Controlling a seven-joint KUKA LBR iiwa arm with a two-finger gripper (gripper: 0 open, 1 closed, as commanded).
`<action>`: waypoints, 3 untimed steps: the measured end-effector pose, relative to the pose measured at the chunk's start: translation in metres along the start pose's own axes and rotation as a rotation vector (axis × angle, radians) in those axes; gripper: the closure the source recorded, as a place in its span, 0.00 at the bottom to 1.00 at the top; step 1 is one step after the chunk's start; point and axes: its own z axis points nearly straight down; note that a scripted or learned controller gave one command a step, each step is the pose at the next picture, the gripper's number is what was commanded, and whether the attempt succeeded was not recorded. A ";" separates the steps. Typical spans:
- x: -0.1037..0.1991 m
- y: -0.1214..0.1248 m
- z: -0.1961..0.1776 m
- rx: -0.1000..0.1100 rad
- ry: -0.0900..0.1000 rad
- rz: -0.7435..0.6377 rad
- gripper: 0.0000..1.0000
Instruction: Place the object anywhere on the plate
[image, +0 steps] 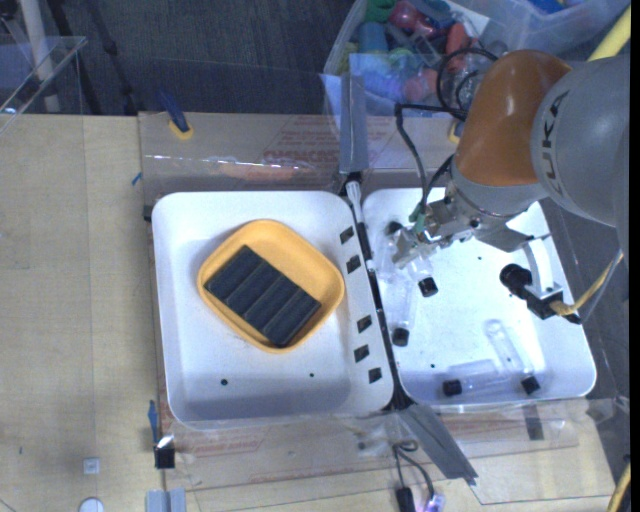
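The gripper (415, 240) hovers low over the right bin's (560, 372) back left corner; whether it is open or holding anything, I cannot tell. The plate (325, 270) lies mid-left bin (190, 390). A clear object (500, 345) lies near the right bin's front edge. The pick seems in hand; next comes a firm grasp. No legible writing.

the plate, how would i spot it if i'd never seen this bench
Look at the left bin of the two shallow white bins. The plate lies in its upper middle, a yellow squarish dish with rounded corners, turned at an angle. A dark ribbed rectangle covers its centre, and it is the only coloured thing in that bin.
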 end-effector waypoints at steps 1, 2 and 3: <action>0.020 0.039 0.006 -0.001 0.000 -0.133 1.00; 0.074 0.015 0.015 0.004 0.003 -0.250 1.00; 0.133 -0.011 0.017 0.004 0.004 -0.425 1.00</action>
